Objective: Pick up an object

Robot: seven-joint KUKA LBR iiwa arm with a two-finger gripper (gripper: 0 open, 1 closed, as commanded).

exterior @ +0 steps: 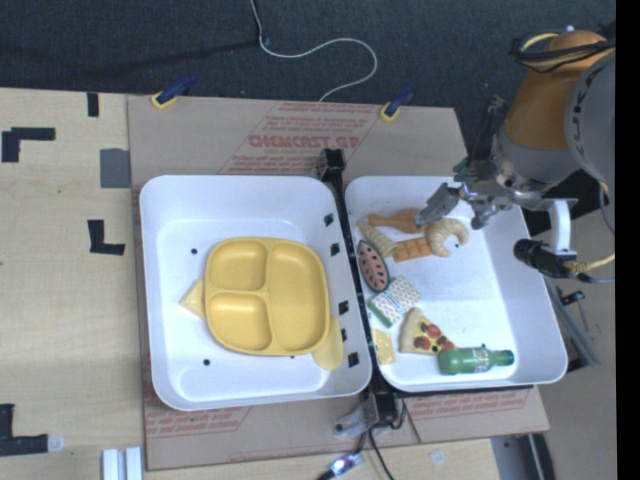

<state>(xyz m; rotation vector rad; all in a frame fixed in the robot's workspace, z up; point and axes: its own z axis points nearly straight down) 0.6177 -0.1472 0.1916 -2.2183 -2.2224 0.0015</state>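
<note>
My gripper [462,208] hangs over the far part of the right bin [520,288], fingers spread open with nothing between them. Just below it lies a tan croissant [447,234] beside an orange carrot-like piece [405,251]. Another orange piece [395,220] lies a little further back. Nearer the bin's left wall are a dark oval toy [373,265] and a pale checked block [397,297]. A pizza slice [424,334] and a green bottle [474,359] lie at the front of this bin.
The left bin [170,208] holds a yellow divided plate [268,295] with a yellow wedge [192,297] at its left. A small yellow piece [383,346] sits by the right bin's front left. Black clips [332,163] join the bins at the divider.
</note>
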